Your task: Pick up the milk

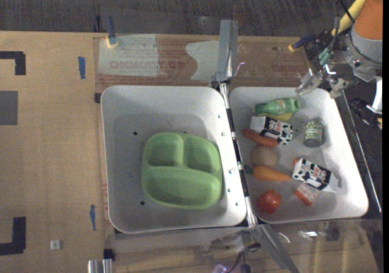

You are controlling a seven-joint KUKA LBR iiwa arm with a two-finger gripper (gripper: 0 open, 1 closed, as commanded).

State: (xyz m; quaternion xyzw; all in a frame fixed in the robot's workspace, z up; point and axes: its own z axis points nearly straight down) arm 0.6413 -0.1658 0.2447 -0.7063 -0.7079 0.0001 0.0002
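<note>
On your worktop [48, 144], two milk cartons [271, 129] sit among clutter; end effector [319, 80] state unclear, so you risk grabbing the carrot [260, 138].

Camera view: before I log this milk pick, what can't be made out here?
- Gripper: too small and cluttered by cables to read its state.
- Arm: cut off by the top-right edge.
- Two cow-print cartons: print too small to read; either could be the milk.

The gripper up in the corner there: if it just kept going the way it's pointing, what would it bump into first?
Probably the right bin's far rim or floor. The gripper hangs over that corner, and the green bottle is the nearest item, though depth is unclear.
</note>
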